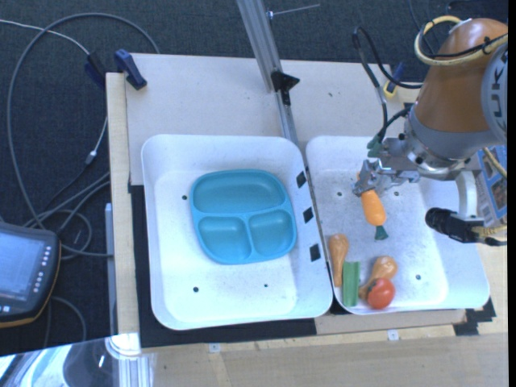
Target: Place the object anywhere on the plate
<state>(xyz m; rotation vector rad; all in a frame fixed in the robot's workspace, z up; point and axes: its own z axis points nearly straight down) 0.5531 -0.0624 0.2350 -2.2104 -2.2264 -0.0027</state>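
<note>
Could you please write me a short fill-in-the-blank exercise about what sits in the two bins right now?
1. The blue plate has ___ compartments.
2. The plate lies in the ___ bin.
3. The gripper grips the toy ___ by its orange end.
4. The red tomato lies in the ___ bin.

Missing words: three; left; carrot; right

Arm (463, 79) showing bulbous orange-brown band above grey wrist ring. Black cables looping along its left side, yellow-white cable arching over top. Small grey metal gripper (372, 182) sitting below wrist.
</note>
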